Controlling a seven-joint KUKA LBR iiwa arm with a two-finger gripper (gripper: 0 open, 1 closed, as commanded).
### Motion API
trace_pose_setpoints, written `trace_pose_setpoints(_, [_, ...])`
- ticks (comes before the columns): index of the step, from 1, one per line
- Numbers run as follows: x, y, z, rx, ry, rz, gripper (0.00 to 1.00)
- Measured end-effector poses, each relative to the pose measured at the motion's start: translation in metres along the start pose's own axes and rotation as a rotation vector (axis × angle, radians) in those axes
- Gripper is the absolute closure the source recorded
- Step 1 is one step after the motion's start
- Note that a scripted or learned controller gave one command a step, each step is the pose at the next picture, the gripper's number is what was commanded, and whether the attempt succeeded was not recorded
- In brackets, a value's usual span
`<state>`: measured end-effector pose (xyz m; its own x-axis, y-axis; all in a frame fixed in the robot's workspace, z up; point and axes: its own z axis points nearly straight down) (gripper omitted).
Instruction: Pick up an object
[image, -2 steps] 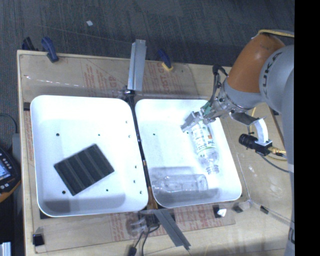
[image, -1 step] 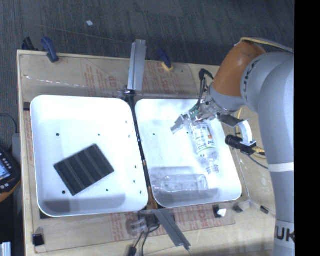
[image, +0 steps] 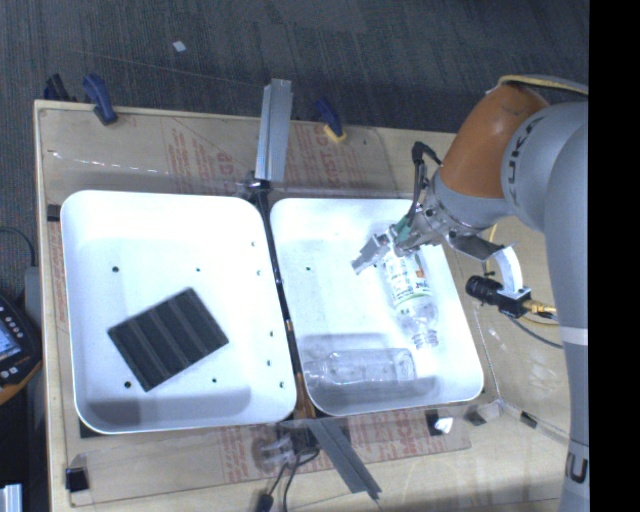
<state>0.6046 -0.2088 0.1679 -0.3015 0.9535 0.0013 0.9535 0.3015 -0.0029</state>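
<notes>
A dark ribbed rectangular pad (image: 167, 337) is lying in the left white bin (image: 90, 215). In the right white bin (image: 300, 225), a clear plastic bottle (image: 410, 295) is lying at three o'clock, the gripper (image: 385, 245) hovering at its cap end; whether it grips cannot be told.

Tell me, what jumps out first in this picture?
The big grey arm with its orange band reaches in from the right, its end effector over the right bin by a clear plastic bottle. In the left bin lies a dark ribbed slab.
</notes>
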Motion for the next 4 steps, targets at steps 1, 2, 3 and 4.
trace_pose_setpoints(1, [0.0001, 0.0000, 0.0002, 0.000, 0.000, 0.000, 0.00])
trace_pose_setpoints(2, [0.0001, 0.0000, 0.0002, 0.000, 0.000, 0.000, 0.00])
trace_pose_setpoints(3, [0.0001, 0.0000, 0.0002, 0.000, 0.000, 0.000, 0.00])
trace_pose_setpoints(4, [0.0001, 0.0000, 0.0002, 0.000, 0.000, 0.000, 0.00])
